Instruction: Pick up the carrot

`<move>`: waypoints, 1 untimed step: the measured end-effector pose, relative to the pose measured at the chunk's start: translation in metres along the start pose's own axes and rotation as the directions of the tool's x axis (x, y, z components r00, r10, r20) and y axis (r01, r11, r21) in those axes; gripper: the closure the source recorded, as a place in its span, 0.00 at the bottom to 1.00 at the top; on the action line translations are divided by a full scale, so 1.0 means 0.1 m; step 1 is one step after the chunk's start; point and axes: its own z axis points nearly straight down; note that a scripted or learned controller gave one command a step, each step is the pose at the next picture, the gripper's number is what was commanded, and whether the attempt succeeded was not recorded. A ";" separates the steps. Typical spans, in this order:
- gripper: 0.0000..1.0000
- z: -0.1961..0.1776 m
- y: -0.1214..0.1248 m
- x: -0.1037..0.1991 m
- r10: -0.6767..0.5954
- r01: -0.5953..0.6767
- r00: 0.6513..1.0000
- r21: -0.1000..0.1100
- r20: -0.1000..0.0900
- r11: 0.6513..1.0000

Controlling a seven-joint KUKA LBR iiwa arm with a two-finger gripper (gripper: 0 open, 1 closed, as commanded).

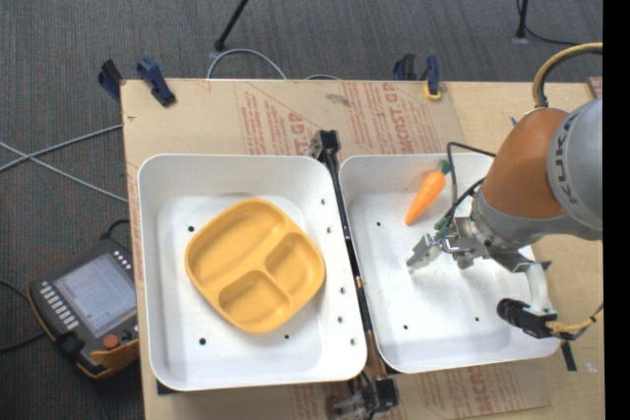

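Approaching stage: gripper [425, 254] sits low in the right bin [394, 349], jaws parted a little, nothing between them. Carrot [425, 197] lies just beyond on the far side, untouched. Next move calls for shifting farther, centring over it, then closing.

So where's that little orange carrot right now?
The small orange carrot with a green top lies in the right-hand white bin, near its far edge, tilted, just above and apart from the arm's pincer.
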 end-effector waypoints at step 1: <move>0.00 -0.81 0.75 -0.51 -0.001 0.001 1.000 -0.010 0.005 1.000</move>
